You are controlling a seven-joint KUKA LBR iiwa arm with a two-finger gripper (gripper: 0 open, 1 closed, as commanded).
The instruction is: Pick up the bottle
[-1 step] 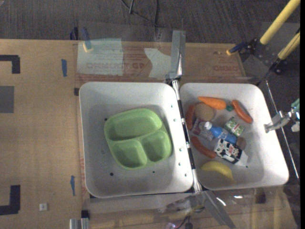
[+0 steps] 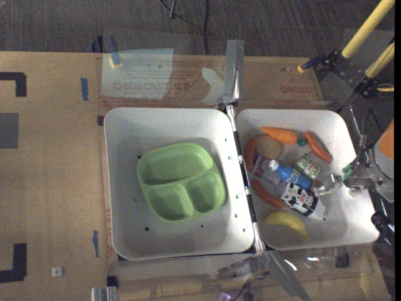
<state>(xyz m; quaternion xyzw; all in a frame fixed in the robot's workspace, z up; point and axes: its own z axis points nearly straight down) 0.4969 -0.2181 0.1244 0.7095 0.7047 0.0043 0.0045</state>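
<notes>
From my remote station: the bottle [image 2: 280, 174], clear with a blue cap end, lies on its side near the middle of the right bin [image 2: 339, 125], hemmed in by clutter. A brown potato-like ball [image 2: 269, 147] and a red sausage [image 2: 250, 152] press against its upper left, a small green-and-white carton [image 2: 307, 167] sits just to its right, and a black-and-white carton [image 2: 300, 198] lies just below it. A second red piece [image 2: 268, 195] runs under it; a banana [image 2: 286, 223] rests near the front wall. Two carrots [image 2: 280, 135] [image 2: 318, 147] lie toward the back. The gripper [image 2: 330, 185] hangs by the bin's right side, grasping nothing; I cannot tell how wide it stands. The left bin [image 2: 119, 187] holds a green divided plate [image 2: 180, 181].
</notes>
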